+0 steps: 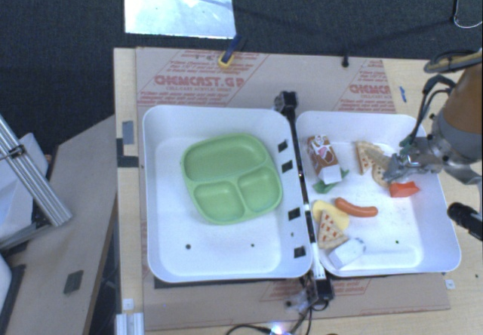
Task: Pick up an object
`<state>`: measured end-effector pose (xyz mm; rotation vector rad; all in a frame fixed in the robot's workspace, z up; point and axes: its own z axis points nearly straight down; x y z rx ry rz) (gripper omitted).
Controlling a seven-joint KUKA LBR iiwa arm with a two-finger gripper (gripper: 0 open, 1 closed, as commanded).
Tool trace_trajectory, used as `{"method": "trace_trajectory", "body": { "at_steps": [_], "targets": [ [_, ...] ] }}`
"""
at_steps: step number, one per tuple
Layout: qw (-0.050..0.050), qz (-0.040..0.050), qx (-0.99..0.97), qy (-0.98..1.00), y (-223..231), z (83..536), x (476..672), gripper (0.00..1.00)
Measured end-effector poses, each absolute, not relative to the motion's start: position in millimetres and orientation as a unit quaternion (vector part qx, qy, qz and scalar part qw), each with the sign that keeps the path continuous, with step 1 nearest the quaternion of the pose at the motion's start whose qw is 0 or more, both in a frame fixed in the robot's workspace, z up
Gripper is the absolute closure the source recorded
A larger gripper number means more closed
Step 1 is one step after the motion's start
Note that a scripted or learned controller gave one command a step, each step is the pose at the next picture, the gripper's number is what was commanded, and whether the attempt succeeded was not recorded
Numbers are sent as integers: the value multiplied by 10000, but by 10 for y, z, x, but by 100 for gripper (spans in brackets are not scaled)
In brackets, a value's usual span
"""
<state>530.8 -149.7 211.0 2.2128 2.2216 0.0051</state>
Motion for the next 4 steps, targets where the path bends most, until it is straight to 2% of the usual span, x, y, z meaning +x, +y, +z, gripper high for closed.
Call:
{"method": "trace_trajectory", "body": {
  "at_steps": [1,3,4],
  "targets": [
    [18,11,7055,7087,-1498,2253,5320,100],
    [13,20,7038,7104,-625,2394,5937,100],
    [7,17,7034,7108,-68,2389,6148,100]
  ]
}}
